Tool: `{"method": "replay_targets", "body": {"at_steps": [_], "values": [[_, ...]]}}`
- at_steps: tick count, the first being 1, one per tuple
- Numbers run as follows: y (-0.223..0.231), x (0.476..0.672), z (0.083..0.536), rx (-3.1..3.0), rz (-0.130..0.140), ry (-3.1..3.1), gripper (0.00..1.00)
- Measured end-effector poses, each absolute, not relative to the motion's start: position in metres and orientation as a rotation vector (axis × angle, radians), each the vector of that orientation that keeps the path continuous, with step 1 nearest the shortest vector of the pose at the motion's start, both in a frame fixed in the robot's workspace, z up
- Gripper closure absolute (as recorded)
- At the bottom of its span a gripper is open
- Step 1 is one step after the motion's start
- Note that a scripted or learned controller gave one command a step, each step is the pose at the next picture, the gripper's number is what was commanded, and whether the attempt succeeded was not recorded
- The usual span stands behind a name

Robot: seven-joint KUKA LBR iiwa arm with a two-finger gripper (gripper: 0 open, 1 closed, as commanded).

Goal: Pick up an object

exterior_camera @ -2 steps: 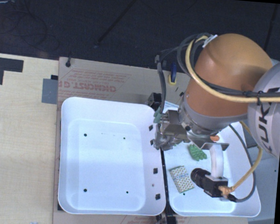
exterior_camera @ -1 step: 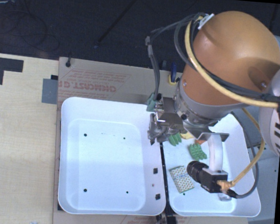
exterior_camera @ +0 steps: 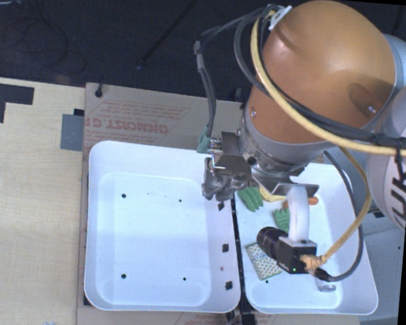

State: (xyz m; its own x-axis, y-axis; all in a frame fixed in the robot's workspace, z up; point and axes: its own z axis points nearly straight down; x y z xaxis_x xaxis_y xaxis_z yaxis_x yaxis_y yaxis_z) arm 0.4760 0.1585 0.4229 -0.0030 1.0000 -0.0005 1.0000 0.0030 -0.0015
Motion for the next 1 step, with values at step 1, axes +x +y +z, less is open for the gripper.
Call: {"method": "replay_targets", "body": {"at_steps": [1], "values": [[0.1891, 0.5391, 0.4977, -2.219, -0.009, -2.23, 1.0]]}}
